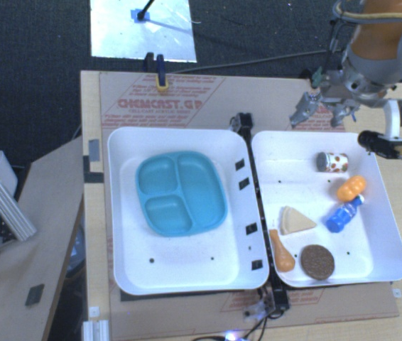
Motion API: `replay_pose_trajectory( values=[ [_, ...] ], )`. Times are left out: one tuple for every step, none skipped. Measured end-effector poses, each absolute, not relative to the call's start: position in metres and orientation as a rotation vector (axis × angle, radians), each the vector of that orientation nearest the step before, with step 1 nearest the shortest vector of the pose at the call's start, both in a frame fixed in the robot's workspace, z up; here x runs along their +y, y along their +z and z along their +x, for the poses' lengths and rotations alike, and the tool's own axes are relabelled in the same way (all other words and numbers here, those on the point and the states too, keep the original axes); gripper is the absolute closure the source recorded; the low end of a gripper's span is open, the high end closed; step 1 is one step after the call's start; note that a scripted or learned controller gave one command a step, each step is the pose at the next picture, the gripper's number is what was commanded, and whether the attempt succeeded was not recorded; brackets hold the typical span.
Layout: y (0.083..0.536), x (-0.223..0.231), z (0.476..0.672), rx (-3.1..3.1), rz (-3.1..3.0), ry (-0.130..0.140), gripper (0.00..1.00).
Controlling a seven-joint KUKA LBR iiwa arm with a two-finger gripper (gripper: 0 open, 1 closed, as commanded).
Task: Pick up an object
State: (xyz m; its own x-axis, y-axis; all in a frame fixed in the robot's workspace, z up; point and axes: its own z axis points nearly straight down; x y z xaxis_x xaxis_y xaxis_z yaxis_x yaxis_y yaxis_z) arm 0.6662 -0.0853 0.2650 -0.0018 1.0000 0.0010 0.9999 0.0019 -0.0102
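White bins [187, 279] sit on a cardboard-topped bench [187, 98] – dark carpet beyond – the jaws [319, 112] spread, gripping nothing.

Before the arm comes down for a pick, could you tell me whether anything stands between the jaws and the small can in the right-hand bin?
Nothing visible does. The gripper hangs above the far rim of the right bin, and the small can lies on its side on the bin floor just in front, with bare floor around it. The orange toy sits nearer the camera, out of the way.

Right bin's [272, 155] near-left corner lies bare; objects crowd elsewhere.
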Motion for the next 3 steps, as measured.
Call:
replay_pose_trajectory(
  values=[
    [0.273,-0.085,0.668,-2.226,-2.219,-0.002,0.0],
    [0.231,-0.083,0.666,-2.224,-2.219,0.001,0.0],
    [0.169,-0.084,0.667,-2.222,-2.219,0.003,0.0]
  ],
)
